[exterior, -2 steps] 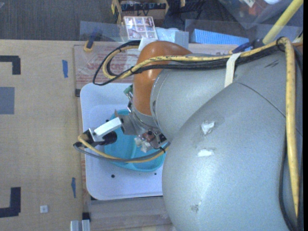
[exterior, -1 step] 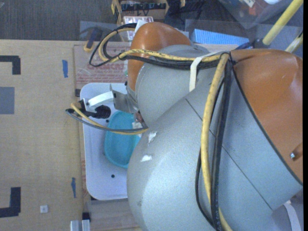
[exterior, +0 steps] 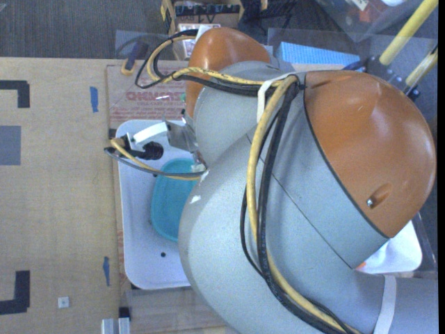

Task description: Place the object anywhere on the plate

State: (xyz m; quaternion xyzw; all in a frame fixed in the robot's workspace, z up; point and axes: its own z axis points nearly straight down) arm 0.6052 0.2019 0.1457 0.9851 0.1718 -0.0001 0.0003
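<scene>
Looming over most of the right and middle, the grey arm (exterior: 278, 207) with its orange caps and looping yellow-and-black cables (exterior: 254, 186), covering much of the white bin (exterior: 135, 256) and the right part of the blue plate (exterior: 167, 200). Lying open along the bin's left and lower floor beside the plate, with the wrist fittings and a cable loop (exterior: 139, 152) crowding the upper end. Stretching bare and flat to the left, the tan bench (exterior: 55, 186), bearing only tape marks.
</scene>
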